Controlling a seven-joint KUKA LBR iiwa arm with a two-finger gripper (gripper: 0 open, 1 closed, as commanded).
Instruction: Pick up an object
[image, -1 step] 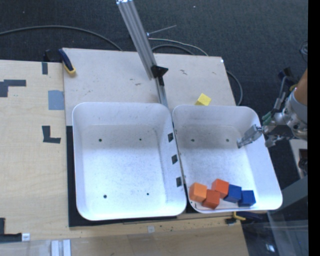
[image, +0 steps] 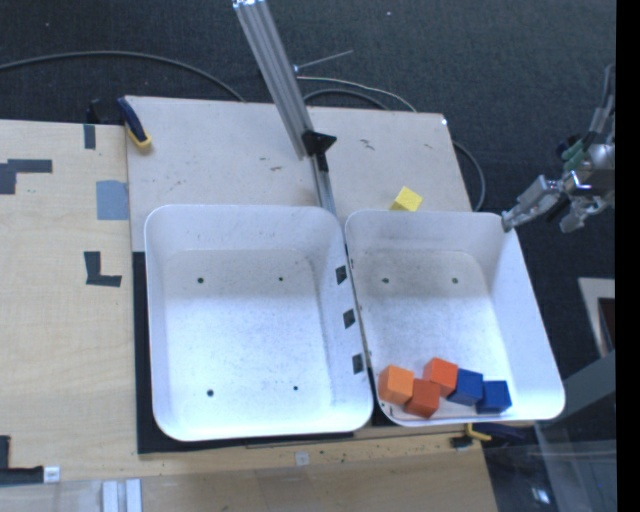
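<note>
Blocks first: I'm seeing a tight cluster in the right bin (image: 520, 300), near corner — orange block (image: 398, 381), red-orange block (image: 440, 372), another red-orange block (image: 424, 399), blue block (image: 467, 386), second blue block (image: 493, 396). They are touching each other and crowding the bin's low wall. Left bin (image: 160, 300) is sitting just beside it. Yellow block (image: 406, 200) is lying loose on the worktop (image: 200, 150), just behind the right bin's far rim.

Gripper (image: 565, 205) is hanging outside the right bin, off its far right corner, well apart from the cluster; nothing is between the jaws. I'm not able to tell whether they are spread or closed, too small and blurred.

Risks, as I'm judging it: blocks are packed so close that the jaws coming down could land on two at once or wedge against a neighbour and push the pile instead of gripping. Bin wall next to the cluster could be blocking one finger. Descending near the rim risks clipping it.
</note>
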